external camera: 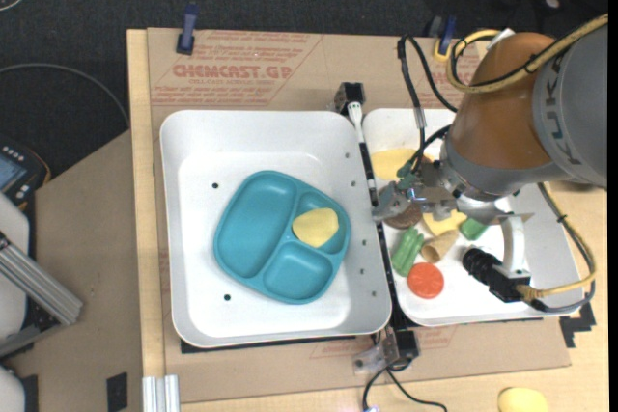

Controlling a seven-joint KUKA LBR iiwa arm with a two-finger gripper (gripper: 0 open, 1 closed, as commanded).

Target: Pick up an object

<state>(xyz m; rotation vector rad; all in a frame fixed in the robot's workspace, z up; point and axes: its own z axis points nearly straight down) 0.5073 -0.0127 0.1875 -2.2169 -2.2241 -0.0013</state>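
Two shallow white plastic bins sit side by side; the grey arm's two-finger gripper hangs low over the right bin, above a green cylinder, a round red-orange piece and tan bits. Whether it is parted or closed I cannot tell. It appears to be at the reaching stage; next it must settle squarely on one piece.

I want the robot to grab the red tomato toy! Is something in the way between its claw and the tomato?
Not really. The gripper hangs over the right bin, and the red tomato toy lies lower down in that bin with its top uncovered. The green toy and a tan piece lie between them, crowding the tomato, so the claw could bump them.
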